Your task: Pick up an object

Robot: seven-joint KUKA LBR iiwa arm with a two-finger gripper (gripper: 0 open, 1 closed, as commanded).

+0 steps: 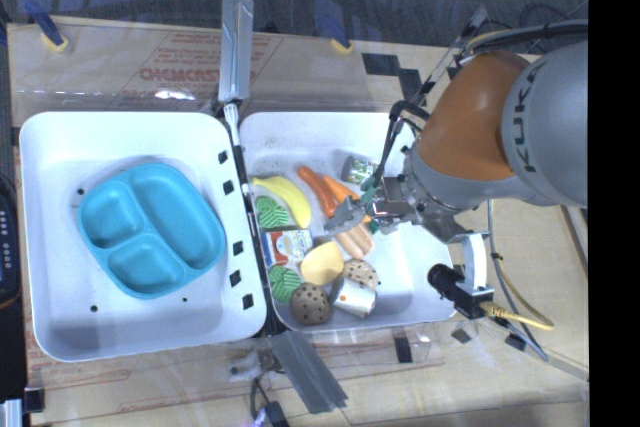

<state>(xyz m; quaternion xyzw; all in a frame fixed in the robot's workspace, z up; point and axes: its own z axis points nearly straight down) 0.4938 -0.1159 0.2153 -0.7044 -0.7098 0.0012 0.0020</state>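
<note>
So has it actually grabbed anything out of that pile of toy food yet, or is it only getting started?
Nothing looks lifted yet. The toy food sits in the right bin: banana, carrot, hot dog, a yellow lemon-like piece. In hand: the gripper is down among them, over the hot dog by the carrot, but I can't see a held item. Left: grasping and lifting. The blue tray lies in the left bin.

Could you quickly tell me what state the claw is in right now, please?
Claw: low in the right bin, over the sausage beside the carrot; open or closed cannot be told, and no object is visibly held.
</note>
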